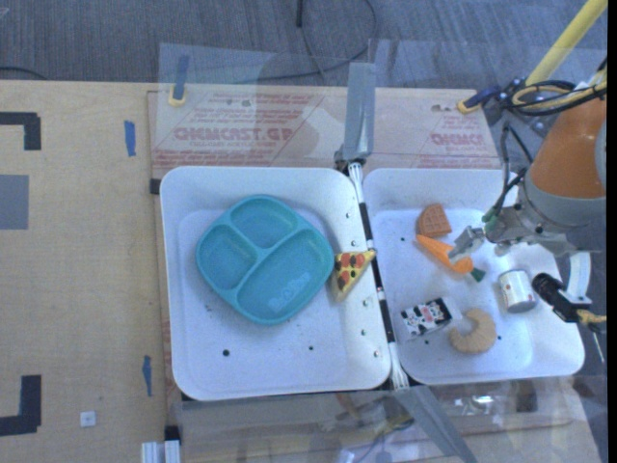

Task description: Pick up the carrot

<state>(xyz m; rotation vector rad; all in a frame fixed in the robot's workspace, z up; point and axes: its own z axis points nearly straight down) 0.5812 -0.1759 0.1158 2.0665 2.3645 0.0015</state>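
Right bin [554, 350], contents: carrot [442, 253], orange with a green tip, lying flat and aslant near the bin's middle; a brown wedge-shaped toy [434, 221] just beyond its upper end; a black-and-white carton [425, 317] nearer the camera; a tan croissant-like piece [474, 331] beside the carton; a small silver can [516, 289] on its side toward the right. Left bin [183, 258], contents: teal divided plate [265, 257], and a pizza-slice toy [351, 270] leaning at the wall between the two bins. Arm: enters from the right, orange band high above the wrist. Tool [469, 246]: low over the right bin, at or just beside the carrot's green end; from above its metal parts blur together, so how far apart the fingers stand cannot be told, and nothing is seen held between them. Contact with the carrot looks likely but is not certain. Risks, as judged: the tool sits at the carrot's narrow tip, not its middle, so a closing grasp may pinch only the end and let the carrot swing or slip out; a push may slide it toward the brown wedge; the can lies near the wrist and could be knocked and roll.
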